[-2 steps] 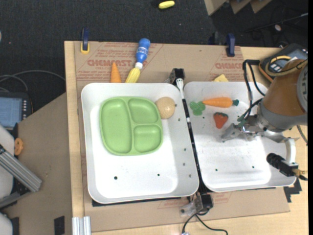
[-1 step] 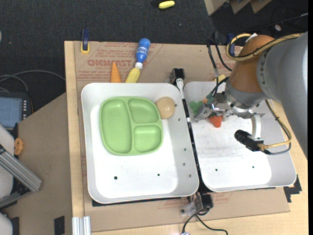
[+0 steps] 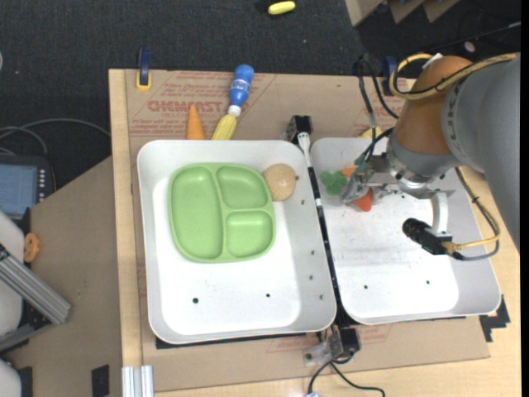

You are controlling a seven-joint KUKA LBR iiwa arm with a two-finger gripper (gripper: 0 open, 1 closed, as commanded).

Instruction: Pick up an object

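Two bins: the left bin (image 3: 157, 246) holds one green plate (image 3: 221, 212) and one ball (image 3: 280, 180) at its 2 o'clock; the hand (image 3: 362, 190) (grip unclear) is in the right bin (image 3: 413, 288).

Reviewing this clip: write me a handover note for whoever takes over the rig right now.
Gripper: low in the right bin, at its upper left; whether the jaws are open or shut cannot be told.
Things: a small orange-red object and a green object lie by the gripper. Left bin holds a green divided plate and a tan ball.
Done: no grasp visible.
Left: grip one object and lift it.
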